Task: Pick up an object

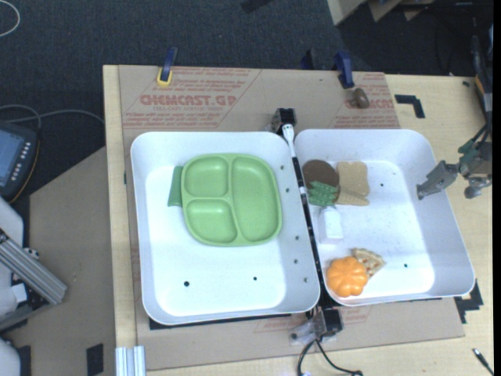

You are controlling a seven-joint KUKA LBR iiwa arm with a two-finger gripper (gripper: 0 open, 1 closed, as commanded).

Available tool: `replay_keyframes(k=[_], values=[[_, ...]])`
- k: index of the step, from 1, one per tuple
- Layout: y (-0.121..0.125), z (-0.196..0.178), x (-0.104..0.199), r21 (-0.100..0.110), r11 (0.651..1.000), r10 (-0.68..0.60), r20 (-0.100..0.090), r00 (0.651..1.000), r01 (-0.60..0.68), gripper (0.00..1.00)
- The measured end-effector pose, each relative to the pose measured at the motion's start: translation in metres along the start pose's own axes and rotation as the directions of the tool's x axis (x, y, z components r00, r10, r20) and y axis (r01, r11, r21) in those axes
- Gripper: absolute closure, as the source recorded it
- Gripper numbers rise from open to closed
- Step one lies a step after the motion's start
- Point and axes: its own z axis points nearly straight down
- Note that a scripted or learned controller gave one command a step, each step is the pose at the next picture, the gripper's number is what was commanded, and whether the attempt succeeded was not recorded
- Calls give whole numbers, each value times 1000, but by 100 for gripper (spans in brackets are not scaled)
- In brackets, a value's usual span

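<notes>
My gripper (448,180) hangs over the right bin's (407,151) far edge, grasping nothing I can see; the orange pumpkin toy (347,276) sits well off, toward the divider.

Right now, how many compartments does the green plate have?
3. The green plate sits in the left bin: one compartment upper left, one lower left, one long one down its right side.

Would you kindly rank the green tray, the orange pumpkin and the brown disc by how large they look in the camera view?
1. Green tray, by far the largest.
2. Orange pumpkin.
3. Brown disc, close to the pumpkin in size and partly covered, so that order is unsure.
</notes>
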Motion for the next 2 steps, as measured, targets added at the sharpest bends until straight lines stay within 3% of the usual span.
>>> replay_keyframes(k=[1, 2], values=[[2, -5, 0, -11, 1000, -3, 3, 1000, 3, 0], [6, 56, 6, -3, 1000, -4, 0, 1000, 4, 0]])
